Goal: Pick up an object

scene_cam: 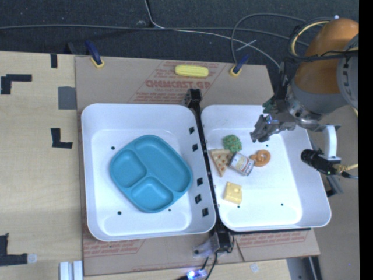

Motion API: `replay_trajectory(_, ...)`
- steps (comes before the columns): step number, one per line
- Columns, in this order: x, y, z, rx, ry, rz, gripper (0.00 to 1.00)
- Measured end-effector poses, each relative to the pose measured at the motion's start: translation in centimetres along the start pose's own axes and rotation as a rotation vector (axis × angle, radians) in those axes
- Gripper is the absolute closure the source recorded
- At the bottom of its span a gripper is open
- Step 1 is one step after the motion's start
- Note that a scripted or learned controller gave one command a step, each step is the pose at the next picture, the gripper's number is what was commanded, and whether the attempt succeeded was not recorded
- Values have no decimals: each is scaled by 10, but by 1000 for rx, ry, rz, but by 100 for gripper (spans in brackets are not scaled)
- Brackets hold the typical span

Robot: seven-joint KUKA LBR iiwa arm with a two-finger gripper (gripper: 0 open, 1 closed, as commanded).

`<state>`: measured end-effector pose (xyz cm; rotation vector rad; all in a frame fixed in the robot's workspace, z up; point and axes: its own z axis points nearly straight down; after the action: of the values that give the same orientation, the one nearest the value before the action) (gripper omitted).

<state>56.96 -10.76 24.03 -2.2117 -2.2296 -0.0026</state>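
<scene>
In the right bin [291, 214] lie a green broccoli piece [232, 143], a tan waffle-like wedge [220, 160], a small can [241, 164], an orange pretzel [261, 158] and a yellow cheese block [233, 192]. My gripper [260, 131] hangs above the bin's upper right part, up and to the right of the broccoli and just above the pretzel. Nothing shows between its fingers.
The left bin [99, 214] holds a blue divided plate [150, 172]. A yellow banana-shaped item [191, 71] lies on the cardboard behind the bins. Blue clamps [94, 54] pin the cardboard at the back. Cables run across the dark backdrop.
</scene>
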Motion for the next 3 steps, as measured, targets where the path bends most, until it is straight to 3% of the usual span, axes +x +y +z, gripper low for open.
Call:
replay_trajectory(2, 94, 18, -5, 1, -1, 1, 100)
replay_trajectory(3, 146, 34, 13, 3, -2, 2, 100)
